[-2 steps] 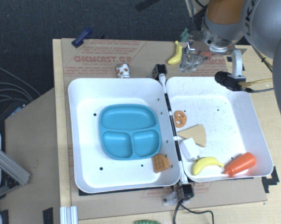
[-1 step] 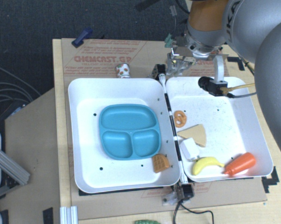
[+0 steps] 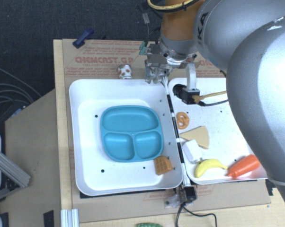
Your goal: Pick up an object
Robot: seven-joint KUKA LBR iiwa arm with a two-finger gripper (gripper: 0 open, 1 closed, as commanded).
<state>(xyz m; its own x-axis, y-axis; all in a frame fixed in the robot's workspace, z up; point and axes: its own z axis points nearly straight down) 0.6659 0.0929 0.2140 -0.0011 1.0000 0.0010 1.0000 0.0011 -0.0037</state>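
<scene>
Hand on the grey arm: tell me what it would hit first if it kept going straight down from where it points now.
Probably the far rim of the left white bin, near the divide between the two bins. The hand hangs over that edge, though height is hard to judge from this slant.

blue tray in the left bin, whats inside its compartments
The blue tray has three compartments, and all three show bare blue plastic. A waffle-like brown piece lies outside it, by its lower right corner. Whatever is underneath the tray is covered.
</scene>
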